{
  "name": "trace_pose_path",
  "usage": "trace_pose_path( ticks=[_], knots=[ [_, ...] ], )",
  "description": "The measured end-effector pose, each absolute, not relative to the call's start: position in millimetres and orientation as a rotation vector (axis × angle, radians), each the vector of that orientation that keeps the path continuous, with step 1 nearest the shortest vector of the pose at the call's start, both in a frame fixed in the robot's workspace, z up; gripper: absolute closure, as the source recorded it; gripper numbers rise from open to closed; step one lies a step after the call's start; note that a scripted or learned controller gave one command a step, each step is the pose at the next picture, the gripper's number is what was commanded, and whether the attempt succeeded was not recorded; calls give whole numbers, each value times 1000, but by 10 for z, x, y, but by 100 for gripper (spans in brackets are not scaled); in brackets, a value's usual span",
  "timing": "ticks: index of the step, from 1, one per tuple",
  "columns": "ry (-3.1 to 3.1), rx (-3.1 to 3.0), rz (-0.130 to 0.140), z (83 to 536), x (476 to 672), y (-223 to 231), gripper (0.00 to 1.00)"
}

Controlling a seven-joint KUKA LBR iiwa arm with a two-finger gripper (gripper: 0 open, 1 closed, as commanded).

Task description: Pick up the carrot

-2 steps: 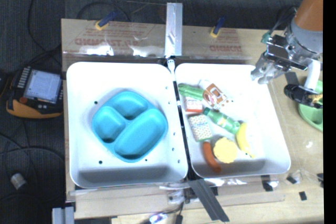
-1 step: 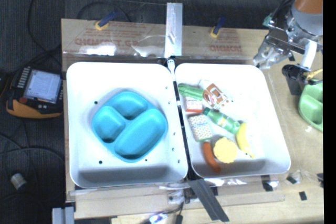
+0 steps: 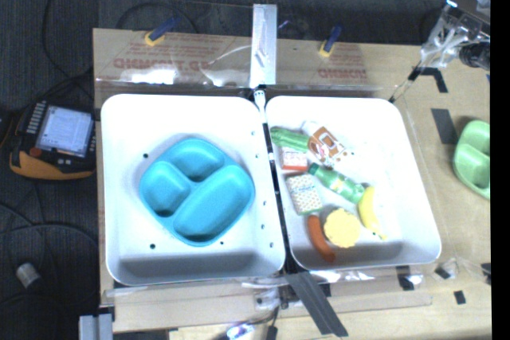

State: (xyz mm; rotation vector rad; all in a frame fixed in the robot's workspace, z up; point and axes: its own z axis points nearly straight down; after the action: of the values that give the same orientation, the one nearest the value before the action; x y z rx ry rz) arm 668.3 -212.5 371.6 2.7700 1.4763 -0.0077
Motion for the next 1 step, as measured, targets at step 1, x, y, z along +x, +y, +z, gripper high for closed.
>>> trace_pose_path(
  ticks=[1],
  knots=[
    [1477, 2771, -7, 3713, 6684, -2123, 0]
  ],
)
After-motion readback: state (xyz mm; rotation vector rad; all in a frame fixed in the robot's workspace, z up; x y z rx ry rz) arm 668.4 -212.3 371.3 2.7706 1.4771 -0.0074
